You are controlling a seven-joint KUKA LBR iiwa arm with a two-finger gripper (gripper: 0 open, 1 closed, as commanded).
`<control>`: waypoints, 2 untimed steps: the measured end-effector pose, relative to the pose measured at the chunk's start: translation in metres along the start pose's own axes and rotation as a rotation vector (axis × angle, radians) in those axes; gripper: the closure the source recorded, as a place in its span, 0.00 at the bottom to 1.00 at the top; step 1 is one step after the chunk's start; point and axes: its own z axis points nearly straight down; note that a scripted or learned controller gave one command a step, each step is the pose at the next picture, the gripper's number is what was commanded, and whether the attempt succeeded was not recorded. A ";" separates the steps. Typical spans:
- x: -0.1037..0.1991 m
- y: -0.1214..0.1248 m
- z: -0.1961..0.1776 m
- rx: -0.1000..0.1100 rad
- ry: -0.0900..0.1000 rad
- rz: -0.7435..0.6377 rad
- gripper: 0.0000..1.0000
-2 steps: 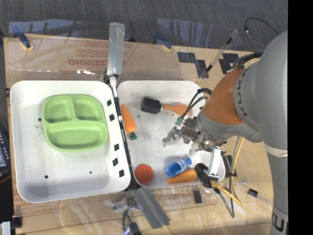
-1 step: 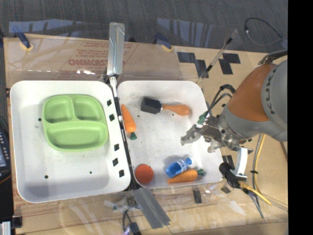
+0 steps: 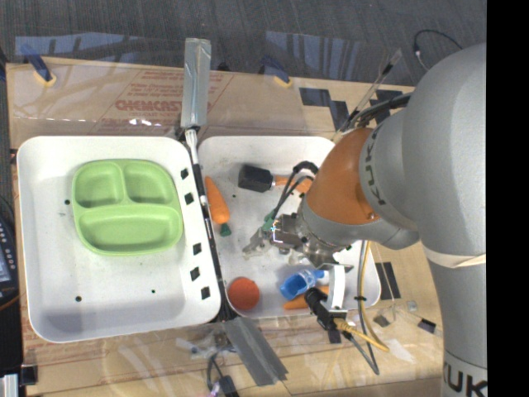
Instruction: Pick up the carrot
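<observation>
1. Sitting at the far left of the bench, the left shallow white bin (image 3: 33, 246) holds a light green plastic plate with three compartments (image 3: 126, 205), which lies flat in the bin's upper half.
2. A line of black tabs runs along the raised divider (image 3: 201, 238) where the two bins meet, and a grey strip (image 3: 196, 81) stands at the divider's far end.
3. The right shallow white bin (image 3: 248, 149) begins just past that divider.
4. The carrot, an orange tapered one with a small green tip (image 3: 217, 203), lies on the floor of the right bin close to the divider, its length running roughly along it, with the green tip at its near end. It is apart from the gripper.
5. A round orange-red ball (image 3: 243, 292) rests in the near left corner of the same bin.
6. A small black block (image 3: 255, 177) lies toward the far side of the bin, to the right of the carrot.
7. The gripper (image 3: 266, 236) hangs low over the middle of the right bin, below the arm's orange band (image 3: 343, 184); whether its claw is open or closed cannot be told from this angle.
8. A blue plastic object (image 3: 296, 285) lies near the bin's front edge, just beside a second thin orange piece (image 3: 299, 303).
</observation>
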 end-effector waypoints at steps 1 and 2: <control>-0.032 -0.011 -0.059 -0.005 0.000 0.027 0.00; 0.054 -0.026 -0.076 -0.004 -0.001 -0.049 0.00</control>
